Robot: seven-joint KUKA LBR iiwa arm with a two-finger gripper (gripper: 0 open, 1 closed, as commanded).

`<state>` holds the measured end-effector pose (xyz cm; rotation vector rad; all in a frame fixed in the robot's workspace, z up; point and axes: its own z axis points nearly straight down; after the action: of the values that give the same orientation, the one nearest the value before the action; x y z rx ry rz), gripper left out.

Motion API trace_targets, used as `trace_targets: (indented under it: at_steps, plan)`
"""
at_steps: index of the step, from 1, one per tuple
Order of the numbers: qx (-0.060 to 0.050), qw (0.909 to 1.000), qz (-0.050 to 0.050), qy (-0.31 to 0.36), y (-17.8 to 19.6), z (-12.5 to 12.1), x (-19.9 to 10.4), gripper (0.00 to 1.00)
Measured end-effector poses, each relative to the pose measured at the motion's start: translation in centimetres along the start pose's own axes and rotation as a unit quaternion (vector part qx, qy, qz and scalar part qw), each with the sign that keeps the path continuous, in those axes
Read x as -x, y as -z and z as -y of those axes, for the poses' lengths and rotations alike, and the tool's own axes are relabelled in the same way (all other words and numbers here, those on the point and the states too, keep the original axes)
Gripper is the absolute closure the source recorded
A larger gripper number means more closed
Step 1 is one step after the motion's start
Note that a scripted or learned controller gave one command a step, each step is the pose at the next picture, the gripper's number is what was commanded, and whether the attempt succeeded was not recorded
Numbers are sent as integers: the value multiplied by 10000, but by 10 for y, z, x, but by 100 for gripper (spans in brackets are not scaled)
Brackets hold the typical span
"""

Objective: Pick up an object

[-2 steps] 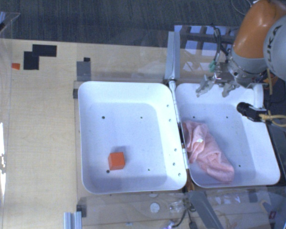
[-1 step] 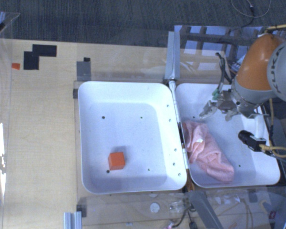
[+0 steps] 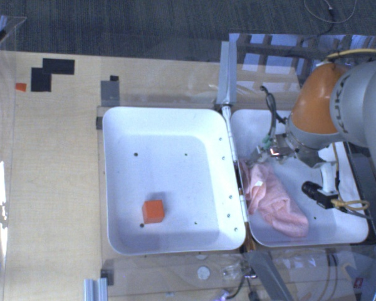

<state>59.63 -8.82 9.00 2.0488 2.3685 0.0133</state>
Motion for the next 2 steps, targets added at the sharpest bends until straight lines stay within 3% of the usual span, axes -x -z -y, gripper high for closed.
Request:
trace_targets:
  at_steps: [1,2]
  plan:
    - [18,9999,10,-144,1,52,7,0]
    - [-13,9892,4,-1463,-2,-43,43,0]
